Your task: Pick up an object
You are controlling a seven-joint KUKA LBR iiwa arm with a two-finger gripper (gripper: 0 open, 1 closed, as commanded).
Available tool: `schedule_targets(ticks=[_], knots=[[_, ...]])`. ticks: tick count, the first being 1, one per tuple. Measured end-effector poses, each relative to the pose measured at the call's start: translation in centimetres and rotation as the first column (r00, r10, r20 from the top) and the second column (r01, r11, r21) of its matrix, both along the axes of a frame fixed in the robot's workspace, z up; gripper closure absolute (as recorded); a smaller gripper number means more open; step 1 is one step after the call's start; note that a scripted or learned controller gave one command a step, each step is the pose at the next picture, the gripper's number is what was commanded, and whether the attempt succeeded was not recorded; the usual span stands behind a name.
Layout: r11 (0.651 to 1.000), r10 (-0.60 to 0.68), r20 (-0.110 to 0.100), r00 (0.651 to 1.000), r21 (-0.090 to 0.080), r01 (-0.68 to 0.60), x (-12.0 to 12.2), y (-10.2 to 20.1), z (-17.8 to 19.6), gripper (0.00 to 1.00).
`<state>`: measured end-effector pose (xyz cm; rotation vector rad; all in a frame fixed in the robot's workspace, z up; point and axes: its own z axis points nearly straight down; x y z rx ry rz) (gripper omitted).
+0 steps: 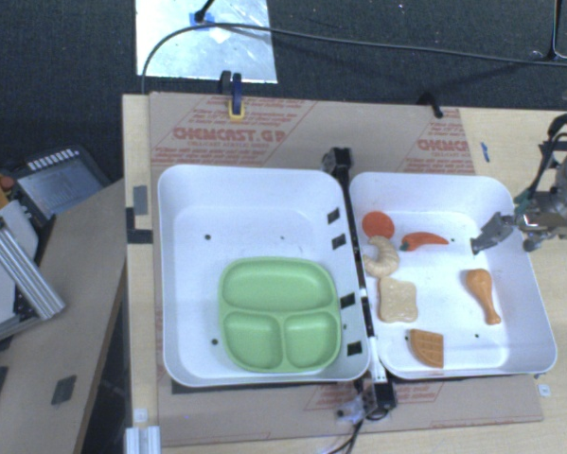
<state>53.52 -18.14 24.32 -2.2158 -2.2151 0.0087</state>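
Camera view, tool [496, 230] right of orange pepper [423, 242] (apart)

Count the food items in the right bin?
6. Tomato at upper left, chili right of it, shrimp below the tomato, toast under that, waffle near the front wall, drumstick on the right. None looks hidden.

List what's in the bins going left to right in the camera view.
Green divided plate → red round piece → toast slice → orange pepper → drumstick → gripper, over the right bin's far right side.
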Motion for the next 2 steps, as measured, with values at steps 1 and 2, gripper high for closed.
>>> schedule_targets(ticks=[1,2], knots=[[1.000,0.003,0.011,1.000,-0.003,-0.003,0.2,0.0,0.6,0.00],[1.000,0.001,0.009,1.000,-0.002,-0.001,-0.1,-0.7,-3.9,0.00]])
